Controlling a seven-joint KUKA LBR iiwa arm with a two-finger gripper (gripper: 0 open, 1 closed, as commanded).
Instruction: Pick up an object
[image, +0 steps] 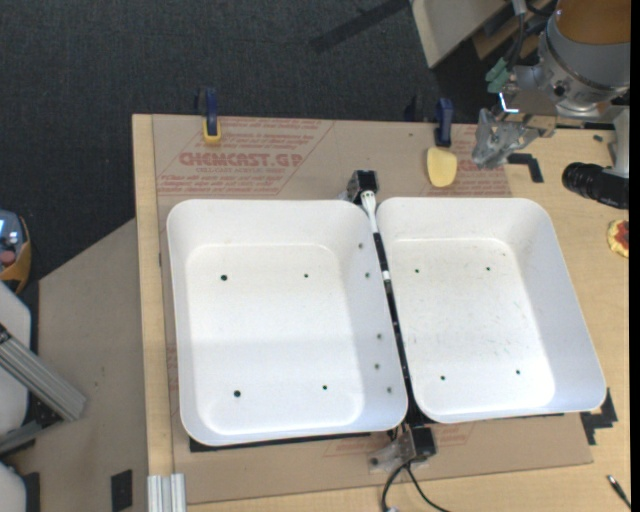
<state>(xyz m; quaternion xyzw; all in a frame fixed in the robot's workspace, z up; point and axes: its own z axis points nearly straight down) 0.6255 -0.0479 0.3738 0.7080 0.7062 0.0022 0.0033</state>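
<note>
A small pale yellow object (441, 166) lies on the brown board just beyond the far rim of the right bin (560, 300), outside both bins. My gripper (492, 145) hangs at the upper right, over the board behind the right bin. It is a short way to the right of the yellow object and apart from it. I see nothing held in it.
The left bin (180, 300) and the right bin sit side by side, joined by a black strip (385, 290). Blue clamps (209, 108) (443, 120) stand on the board's far edge. A reddish-yellow item (620, 236) lies at the right edge.
</note>
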